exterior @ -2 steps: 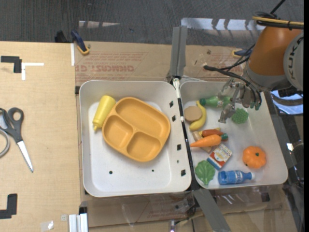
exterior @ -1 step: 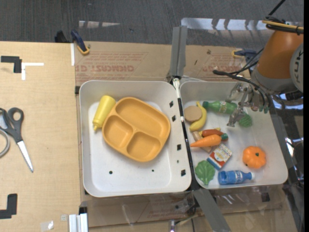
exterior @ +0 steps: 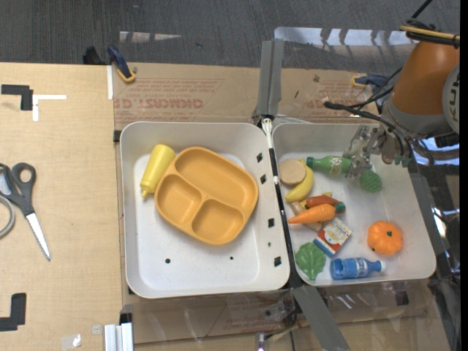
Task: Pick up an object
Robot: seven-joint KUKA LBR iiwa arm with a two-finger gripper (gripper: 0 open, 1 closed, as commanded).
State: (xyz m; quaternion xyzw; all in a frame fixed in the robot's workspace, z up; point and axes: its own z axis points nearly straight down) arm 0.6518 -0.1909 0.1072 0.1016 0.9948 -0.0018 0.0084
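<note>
The right bin [exterior: 420,203] holds several toy foods. A green bottle [exterior: 327,165] lies on its side near the back, and a small green broccoli-like piece [exterior: 371,181] sits just to its right. My gripper [exterior: 363,154] hangs at the back of this bin, right over the bottle's right end and the green piece. Nearer the front lie a banana [exterior: 301,187], a tan round bun [exterior: 292,172], a carrot [exterior: 313,213], a small packet [exterior: 336,235], an orange fruit [exterior: 385,238], a blue bottle [exterior: 356,268] and a green leaf [exterior: 310,260].
The left bin [exterior: 146,269] holds an orange divided plate [exterior: 207,194] and a yellow bottle [exterior: 156,168] leaning at the plate's left rim. Scissors [exterior: 25,203] lie on the wooden bench at far left. A metal divider [exterior: 272,189] separates the bins.
</note>
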